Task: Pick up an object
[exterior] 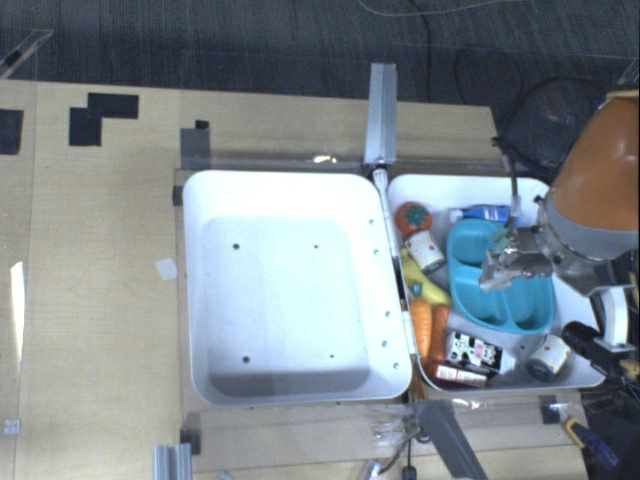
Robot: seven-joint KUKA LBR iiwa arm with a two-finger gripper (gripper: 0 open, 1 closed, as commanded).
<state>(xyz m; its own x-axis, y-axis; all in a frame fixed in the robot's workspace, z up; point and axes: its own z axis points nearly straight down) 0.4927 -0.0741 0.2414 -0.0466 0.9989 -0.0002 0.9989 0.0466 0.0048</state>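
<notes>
1. Left white bin (215,203): sitting bare beside its partner, sharing the middle divider

2. Right white bin (440,184): holding all the clutter; any pick is being made here

3. KUKA arm (600,183): reaching in from the right, orange band showing above the wrist, hanging over the right bin

4. Blue divided tray (475,298): lying in the middle of the right bin, directly beneath the tool; judged the likeliest target

5. Gripper (508,266): hovering over or dipping into the blue tray; whether it is apart or together cannot be told, and nothing is seen clamped in it

6. Carrot (421,326) and yellow banana-like piece (424,286): lying along the bin's left wall

7. Black-and-white box (470,351): resting at the near wall

8. Orange-red round item (411,216) and blue-white bottle (482,213): sitting at the far end

9. Step in hand, as judged: approaching or descending for a grasp, lift not yet made; the next move is calling for closing on a tray rim, then rising straight up clear of neighbours
</notes>
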